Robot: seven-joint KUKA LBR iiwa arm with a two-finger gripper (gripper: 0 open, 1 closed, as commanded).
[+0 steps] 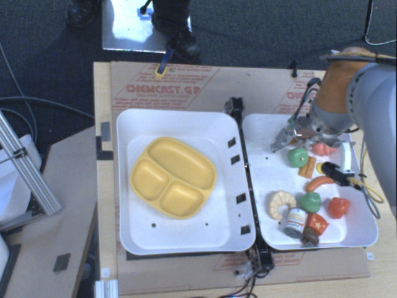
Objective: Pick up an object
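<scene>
My gripper (284, 143) hovers low over the upper left part of the right bin (263, 166), open, with nothing between its fingers. Just to its right lie a green ball-like fruit (297, 157), a small orange block (307, 167) and a pink piece (322, 148). Further toward the front are an orange-red sausage shape (319, 183), a green pepper (310, 202), a red tomato (338, 208), a pale croissant (281, 203), a small can (296, 221) and a red box with a star (316, 226).
The left bin (136, 228) holds a yellow divided plate (173, 177). A black divider (243, 172) with clips runs between the two bins. The arm (360, 98) covers the right bin's upper right corner.
</scene>
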